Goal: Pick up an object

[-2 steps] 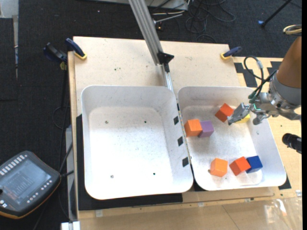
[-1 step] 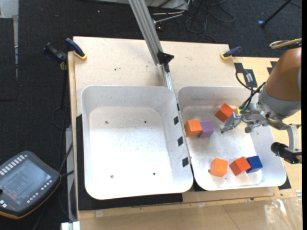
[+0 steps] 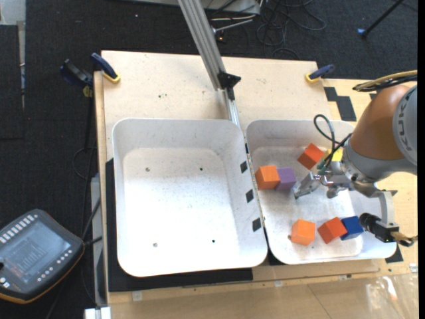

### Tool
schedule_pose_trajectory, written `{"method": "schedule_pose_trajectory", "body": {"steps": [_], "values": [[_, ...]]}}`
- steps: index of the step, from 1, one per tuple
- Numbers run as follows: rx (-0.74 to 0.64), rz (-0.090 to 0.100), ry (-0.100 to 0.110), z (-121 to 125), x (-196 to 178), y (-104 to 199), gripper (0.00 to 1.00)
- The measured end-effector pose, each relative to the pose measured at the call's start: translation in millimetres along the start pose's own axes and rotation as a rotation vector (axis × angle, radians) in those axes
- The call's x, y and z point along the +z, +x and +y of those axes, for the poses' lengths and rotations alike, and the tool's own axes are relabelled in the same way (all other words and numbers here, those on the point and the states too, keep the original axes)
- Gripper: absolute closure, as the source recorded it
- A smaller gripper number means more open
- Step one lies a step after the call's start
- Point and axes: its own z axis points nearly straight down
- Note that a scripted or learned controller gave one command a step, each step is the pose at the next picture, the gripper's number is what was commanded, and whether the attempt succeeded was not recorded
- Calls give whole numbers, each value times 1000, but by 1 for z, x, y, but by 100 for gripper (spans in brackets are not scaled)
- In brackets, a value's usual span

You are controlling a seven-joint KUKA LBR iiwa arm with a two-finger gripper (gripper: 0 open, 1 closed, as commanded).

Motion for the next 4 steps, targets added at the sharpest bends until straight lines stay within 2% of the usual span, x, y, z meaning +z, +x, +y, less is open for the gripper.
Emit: {"method": "schedule_pose_trajectory", "body": {"steps": [1, 2, 4], "values": [[-1, -2, -5, 0, 12, 1, 0], [0, -2, -8, 1, 1, 0, 100], [-3, -4, -15, -6, -122, -4, 100]]}}
